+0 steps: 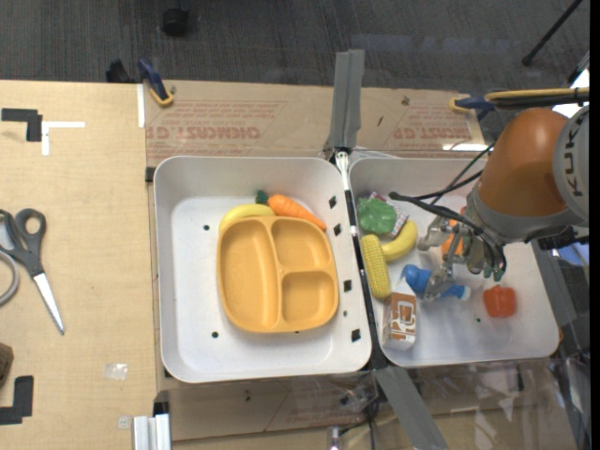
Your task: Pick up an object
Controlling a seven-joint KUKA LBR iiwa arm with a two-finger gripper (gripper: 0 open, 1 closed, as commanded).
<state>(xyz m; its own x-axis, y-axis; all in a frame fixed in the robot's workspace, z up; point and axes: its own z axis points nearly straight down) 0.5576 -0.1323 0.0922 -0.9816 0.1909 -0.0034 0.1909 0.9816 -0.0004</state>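
The bench carries two white bins. The left bin holds the yellow divided tray, which serves as the landmark here. The right bin sits just right of the tray's bin, the two touching along a shared edge.

The arm, grey with an orange band, reaches in well to the right of the tray, over the right bin. Its gripper hangs low there, right above a blue object. Wires and the wrist body clutter the view, so I cannot tell how wide the pincer stands or whether it has hold of anything.

At the tray's upper edge lie a carrot and a banana, both touching the tray's rim. Right of the tray, past the divide, a corn cob lies just inside the right bin. Further right are a green toy and a second banana. Below the cob stands a small carton. Farthest right of the tray is a red block, just beside the gripper.

Left of the tray, on the bench, lie scissors.
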